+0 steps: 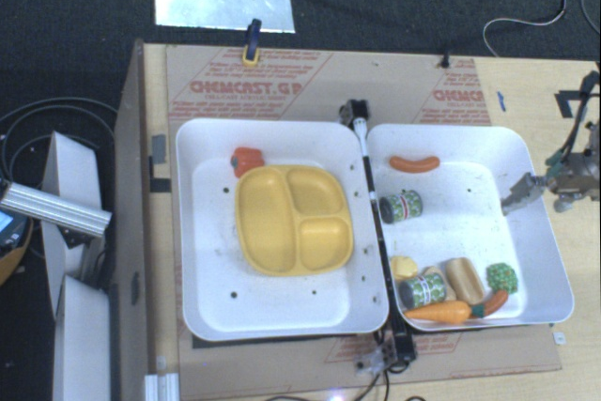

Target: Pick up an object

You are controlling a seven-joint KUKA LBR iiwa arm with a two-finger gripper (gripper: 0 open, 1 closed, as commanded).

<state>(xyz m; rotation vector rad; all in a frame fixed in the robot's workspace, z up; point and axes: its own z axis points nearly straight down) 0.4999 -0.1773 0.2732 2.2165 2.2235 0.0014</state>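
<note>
- The arm's grey two-finger gripper reaches in from the right edge, poised over the right rim of the right-hand shallow white bin; whether it is wide, narrow or clasping anything cannot be told from this angle.
- Nothing shows between its tips; the toys lie apart from it.
- A long orange-red toy sausage lies near that bin's far wall.
- A small green-labelled can rests on its side just beside the divider between the bins.
- Crowded in the near corner: an orange toy carrot, a tan bread roll, a green broccoli-like piece, a pale yellow lump and a second small can, touching or nearly so.
- The left-hand shallow white bin bears a yellow three-compartment plastic plate at its middle.
- A small red-orange toy sits at the plate's far left corner.
- Both bins stand on a printed cardboard sheet.
</note>
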